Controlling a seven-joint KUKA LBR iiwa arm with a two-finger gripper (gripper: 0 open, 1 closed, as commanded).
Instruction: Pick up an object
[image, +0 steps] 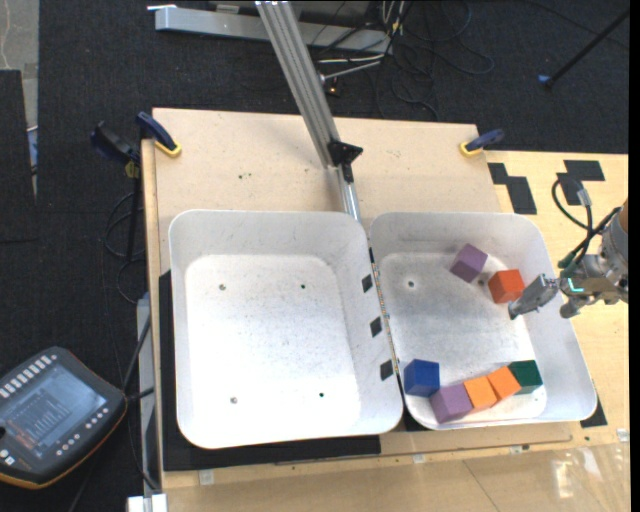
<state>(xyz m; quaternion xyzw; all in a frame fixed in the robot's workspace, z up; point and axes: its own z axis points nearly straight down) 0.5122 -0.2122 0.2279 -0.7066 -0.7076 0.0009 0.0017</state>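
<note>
Pincer (553, 297) spread, holding nothing, beside small orange cube (506, 285) in right bin (560, 330).

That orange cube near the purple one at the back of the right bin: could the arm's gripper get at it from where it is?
Probably yes. The small orange cube lies just beside the gripper, with nothing between them; the purple cube sits on its far side.

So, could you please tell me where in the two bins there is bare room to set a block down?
The left bin has a bare floor throughout. In the right bin, the middle floor is free, between the purple block and orange block above and the blue block below. The bottom right corner is crowded, and the gripper hovers at the right wall.
</note>
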